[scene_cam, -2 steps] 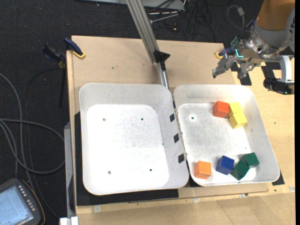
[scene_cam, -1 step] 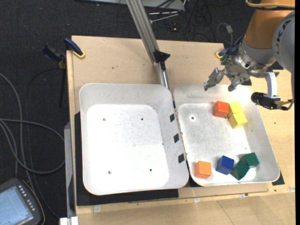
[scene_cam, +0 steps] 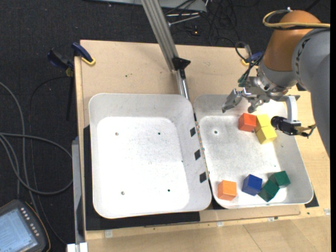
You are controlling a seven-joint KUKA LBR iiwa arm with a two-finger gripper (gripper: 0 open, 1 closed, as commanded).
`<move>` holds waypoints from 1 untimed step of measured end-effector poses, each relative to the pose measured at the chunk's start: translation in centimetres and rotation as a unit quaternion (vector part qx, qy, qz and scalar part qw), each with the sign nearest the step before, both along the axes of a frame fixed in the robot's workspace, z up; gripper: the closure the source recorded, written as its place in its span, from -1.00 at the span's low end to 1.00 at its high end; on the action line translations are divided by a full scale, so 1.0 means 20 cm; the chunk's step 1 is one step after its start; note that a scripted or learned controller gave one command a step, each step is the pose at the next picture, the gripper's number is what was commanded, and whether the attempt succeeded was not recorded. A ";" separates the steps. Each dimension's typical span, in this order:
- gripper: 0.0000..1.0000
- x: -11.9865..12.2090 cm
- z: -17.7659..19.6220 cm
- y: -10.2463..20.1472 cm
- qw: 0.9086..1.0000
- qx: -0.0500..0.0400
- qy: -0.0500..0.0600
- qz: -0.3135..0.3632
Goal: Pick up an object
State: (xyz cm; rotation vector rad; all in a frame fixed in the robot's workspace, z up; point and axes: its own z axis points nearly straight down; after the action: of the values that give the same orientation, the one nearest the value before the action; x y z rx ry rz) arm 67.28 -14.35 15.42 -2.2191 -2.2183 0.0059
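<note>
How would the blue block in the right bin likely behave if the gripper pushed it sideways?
The blue block looks flat-faced and squat, so it would probably slide, not roll. A green block sits right beside it and would likely get shoved too. It appears rigid.

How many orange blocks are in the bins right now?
2, both in the right-hand white bin. One orange block lies near the far edge beside the yellow block, just under the gripper; the other orange block lies at the near edge.

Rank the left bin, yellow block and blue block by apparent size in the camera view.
1. Left bin, by far the largest.
2. Yellow block.
3. Blue block, slightly smaller than the yellow; that gap is small, so this order is unsure.
</note>
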 end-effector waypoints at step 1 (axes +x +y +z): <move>-1.00 0.02 -0.15 -0.01 1.000 -0.003 -0.011 0.000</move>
State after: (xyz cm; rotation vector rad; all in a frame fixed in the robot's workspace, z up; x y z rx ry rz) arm 67.75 -14.48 12.43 -2.2324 -2.2329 -0.0125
